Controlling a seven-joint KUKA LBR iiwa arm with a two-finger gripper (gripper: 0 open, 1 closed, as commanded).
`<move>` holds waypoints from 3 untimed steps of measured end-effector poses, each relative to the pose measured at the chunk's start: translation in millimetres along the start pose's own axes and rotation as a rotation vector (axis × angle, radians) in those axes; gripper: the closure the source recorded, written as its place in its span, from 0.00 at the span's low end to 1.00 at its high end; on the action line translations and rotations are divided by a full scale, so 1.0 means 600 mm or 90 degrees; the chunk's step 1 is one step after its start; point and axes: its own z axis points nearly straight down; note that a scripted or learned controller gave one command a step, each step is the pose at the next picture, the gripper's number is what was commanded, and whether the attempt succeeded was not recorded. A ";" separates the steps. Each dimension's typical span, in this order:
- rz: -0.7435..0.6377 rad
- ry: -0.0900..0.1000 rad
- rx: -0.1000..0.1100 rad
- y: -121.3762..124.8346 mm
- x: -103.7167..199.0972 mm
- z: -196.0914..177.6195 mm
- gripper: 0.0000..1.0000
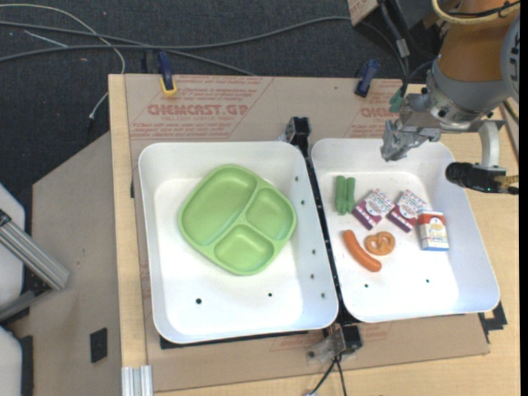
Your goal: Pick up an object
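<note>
You are looking down on two shallow white bins set side by side on a brown board. The arm comes in from the upper right, its orange band at the top corner and the grey wrist below it angled down and to the left. The gripper hangs over the far rim of the right bin, near that bin's back edge, above bare white floor. Nothing sits between its tips, and you cannot tell from this angle how far the pincer is spread.

Your candidate objects lie in the middle of the right bin, all apart from the gripper and nearer to you than it. A green piece stands closest to the dividing wall. Just right of it are two purple and white packets, side by side, the second packet touching a small red and white carton. Below the packets lies a pretzel, and an orange sausage rests slanted just beside it, touching or nearly so.

The left bin holds a light green divided plate, turned at a slant, with three compartments
</note>
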 end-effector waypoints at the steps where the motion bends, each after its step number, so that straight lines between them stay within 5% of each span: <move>1: 0.000 0.000 0.001 -0.033 0.077 0.027 1.00; 3: -0.001 0.000 0.002 -0.103 0.234 0.037 1.00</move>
